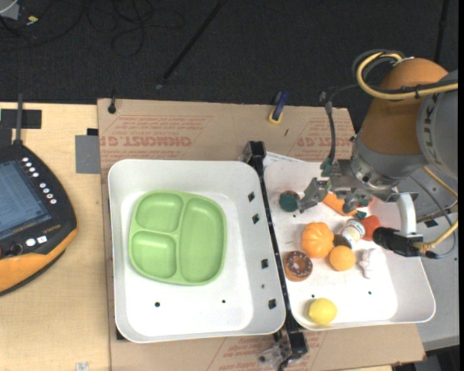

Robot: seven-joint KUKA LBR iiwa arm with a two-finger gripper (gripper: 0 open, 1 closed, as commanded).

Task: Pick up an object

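Observation:
The right bin [402, 304] holds several small items. Among them are a ribbed orange pumpkin [317, 238], an orange ball [342, 258], a brown donut [298, 264], a yellow lemon [322, 311] and a dark green piece [290, 201]. My gripper [336, 195] hangs low over the bin's far side with its fingers [317, 192] spread open. An orange carrot-like piece [336, 204] lies right under it, between the fingers. A small bottle [352, 229] and a red piece [370, 224] lie just in front of the gripper.
The left bin [139, 308] carries a green divided plate [178, 236]. A black divider [267, 242] runs between the bins. A small white figure [365, 263] lies by the orange ball. A teach pendant [19, 215] rests at the far left.

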